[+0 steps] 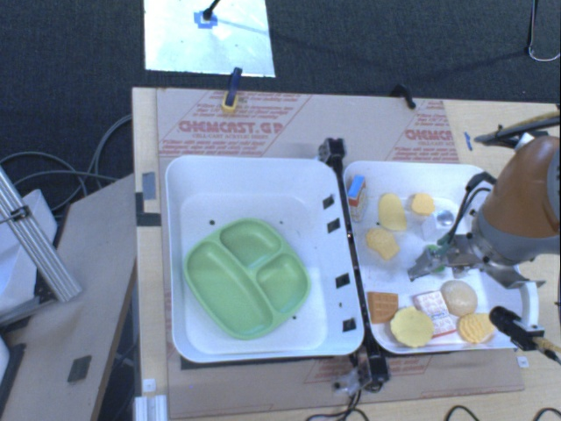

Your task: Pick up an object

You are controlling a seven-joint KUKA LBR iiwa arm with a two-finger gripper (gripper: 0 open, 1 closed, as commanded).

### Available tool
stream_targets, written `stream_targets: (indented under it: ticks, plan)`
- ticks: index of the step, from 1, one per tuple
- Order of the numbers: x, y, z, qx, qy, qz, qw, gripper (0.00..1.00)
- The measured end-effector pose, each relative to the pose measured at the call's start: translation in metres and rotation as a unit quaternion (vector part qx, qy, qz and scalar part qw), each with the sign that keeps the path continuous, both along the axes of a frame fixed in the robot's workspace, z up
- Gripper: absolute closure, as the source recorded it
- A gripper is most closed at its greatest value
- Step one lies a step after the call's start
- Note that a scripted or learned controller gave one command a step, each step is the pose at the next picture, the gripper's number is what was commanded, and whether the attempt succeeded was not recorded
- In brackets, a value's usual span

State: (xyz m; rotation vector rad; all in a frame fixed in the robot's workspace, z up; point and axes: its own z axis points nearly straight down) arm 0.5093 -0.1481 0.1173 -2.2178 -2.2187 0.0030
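Observation:
The right white bin [399, 172] holds several toy foods. Among them are a yellow piece [391, 210], a smaller yellow piece [422, 203] and a pale yellow chunk [382, 243]. Nearer the front lie an orange square cracker [382, 306], a yellow disc [411, 326], a red-and-white packet [433, 307], a beige bun [458, 297] and a round waffle cookie [476, 327]. A small blue-and-orange box [356, 191] stands by the bin's left wall. My gripper [429, 261] hangs low over the middle of this bin, just above the bun and packet and right of the pale chunk.
The left white bin [202, 178] holds a green divided plate [247, 276]. A black-clipped divider [340, 235] separates the bins. The arm's orange band [526, 191] fills the right bin's far right side. Cardboard [263, 121] lies under both bins.

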Motion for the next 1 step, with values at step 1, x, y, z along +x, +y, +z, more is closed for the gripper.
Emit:
stream_targets:
  ticks: [1]
  plan:
    - [0.001, 0.0004, -0.0338, -0.0008, -0.003, 0.0, 1.0, 0.0]
